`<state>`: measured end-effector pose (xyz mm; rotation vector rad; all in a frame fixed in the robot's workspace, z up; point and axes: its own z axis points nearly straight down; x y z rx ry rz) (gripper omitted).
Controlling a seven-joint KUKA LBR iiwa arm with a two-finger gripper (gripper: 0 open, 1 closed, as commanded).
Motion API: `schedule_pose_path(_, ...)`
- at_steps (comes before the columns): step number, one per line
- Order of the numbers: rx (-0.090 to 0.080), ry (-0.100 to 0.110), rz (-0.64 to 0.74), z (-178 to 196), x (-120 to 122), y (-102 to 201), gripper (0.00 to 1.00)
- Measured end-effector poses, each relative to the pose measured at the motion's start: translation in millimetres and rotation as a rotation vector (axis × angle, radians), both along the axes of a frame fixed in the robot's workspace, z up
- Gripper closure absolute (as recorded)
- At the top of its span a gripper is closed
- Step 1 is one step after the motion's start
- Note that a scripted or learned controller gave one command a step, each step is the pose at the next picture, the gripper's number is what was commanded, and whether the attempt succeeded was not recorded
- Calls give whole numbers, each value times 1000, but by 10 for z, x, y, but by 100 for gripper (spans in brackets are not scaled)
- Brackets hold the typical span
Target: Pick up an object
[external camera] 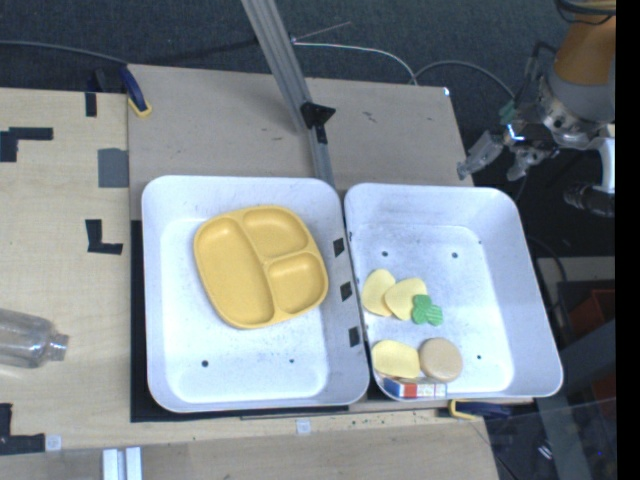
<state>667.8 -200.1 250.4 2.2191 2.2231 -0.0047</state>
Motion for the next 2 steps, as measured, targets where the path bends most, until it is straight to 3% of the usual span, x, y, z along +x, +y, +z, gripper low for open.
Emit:
schedule_pose_path(1, -2, -1, 1, 104, 4, 4, 100)
schedule_pose_path(2, 3, -5, 3, 540, -85, 436, 100)
